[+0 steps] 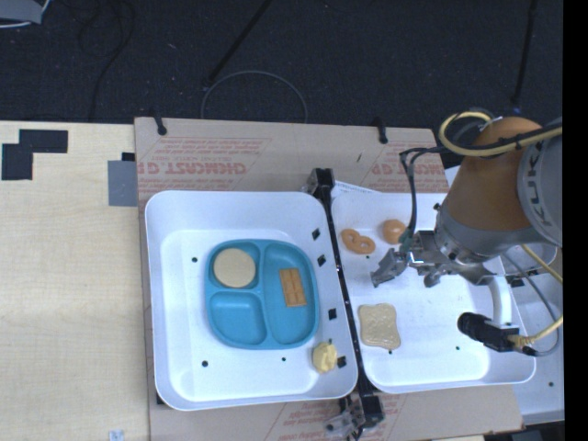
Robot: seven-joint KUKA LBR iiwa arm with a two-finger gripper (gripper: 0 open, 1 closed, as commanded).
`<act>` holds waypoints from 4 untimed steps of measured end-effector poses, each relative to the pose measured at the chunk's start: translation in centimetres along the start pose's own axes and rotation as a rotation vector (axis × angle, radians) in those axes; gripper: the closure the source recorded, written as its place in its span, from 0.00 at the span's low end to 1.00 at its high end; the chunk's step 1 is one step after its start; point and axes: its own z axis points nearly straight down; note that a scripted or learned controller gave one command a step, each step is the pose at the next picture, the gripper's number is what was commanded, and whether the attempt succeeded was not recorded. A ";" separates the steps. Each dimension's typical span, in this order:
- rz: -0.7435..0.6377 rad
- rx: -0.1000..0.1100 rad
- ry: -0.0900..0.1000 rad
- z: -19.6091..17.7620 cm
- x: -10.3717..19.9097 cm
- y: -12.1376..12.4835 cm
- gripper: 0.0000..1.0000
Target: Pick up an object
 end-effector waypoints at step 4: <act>0.006 -0.010 -0.002 1.8 -1.1 -0.4 1.00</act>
